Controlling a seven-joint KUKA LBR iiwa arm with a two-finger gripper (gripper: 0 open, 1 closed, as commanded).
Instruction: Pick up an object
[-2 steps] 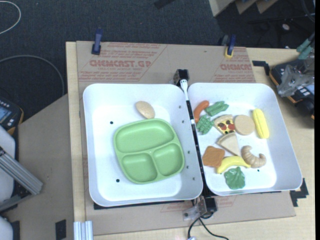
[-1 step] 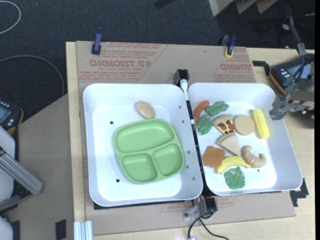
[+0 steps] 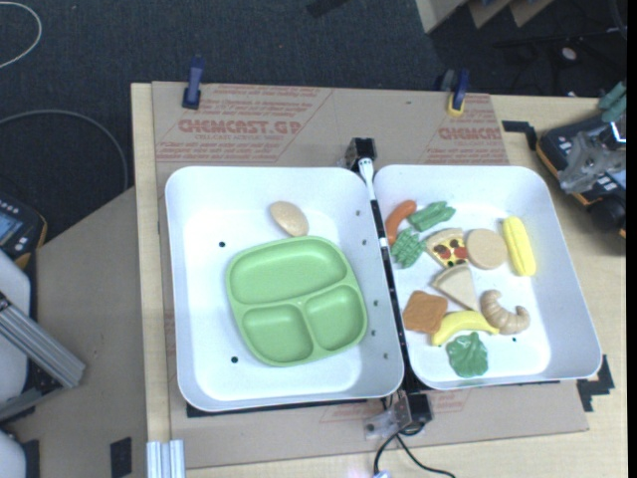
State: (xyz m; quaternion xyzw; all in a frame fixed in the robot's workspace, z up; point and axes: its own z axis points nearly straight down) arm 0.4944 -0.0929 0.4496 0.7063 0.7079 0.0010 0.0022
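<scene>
Nearest, btm of right bin [image 3: 557,357]: green leafy toy [image 3: 468,355], lumpy, prob. light hollow plastic, no clear long axis; best pinched across its narrower width. Just above, touching or nearly: banana [image 3: 461,325], curved, long axis approx left-right in frame, smooth and likely slippery; best taken mid-length across the short way. Right of that: tan croissant [image 3: 506,312], curled, tips toward lower right, stiff. Left of banana: orange-brown toast [image 3: 425,312], flat, thin, hard to get under; edges only. Above, mid bin: pale wedge [image 3: 458,285], point toward left; then pizza slice [image 3: 448,249] and round cookie [image 3: 487,249] side by side, both flat, low. Upper right of the pile: corn cob [image 3: 519,245], yellow, long axis near vertical in frame and tilted slightly, standing clear on its right side, rigid, ridged so prob. less slick — judged easiest pick, squeezed across mid-body from left and right. Upper left of the pile: broccoli [image 3: 406,249], green pea pod [image 3: 431,215], red-orange sausage [image 3: 400,215] lying diagonal, crowded against the bin wall. Left bin [image 3: 189,267]: green divided plate [image 3: 296,299], wide, stiff, awkward to grab; beige potato [image 3: 289,218] above it, oval, axis slanting upper left to lower right, isolated, rounded and maybe slippery. Far right edge, upper part of frame, outside the bins: gripper [image 3: 589,162], well apart from all toys; whether wide or narrow, can't tell; nothing seen held.
</scene>
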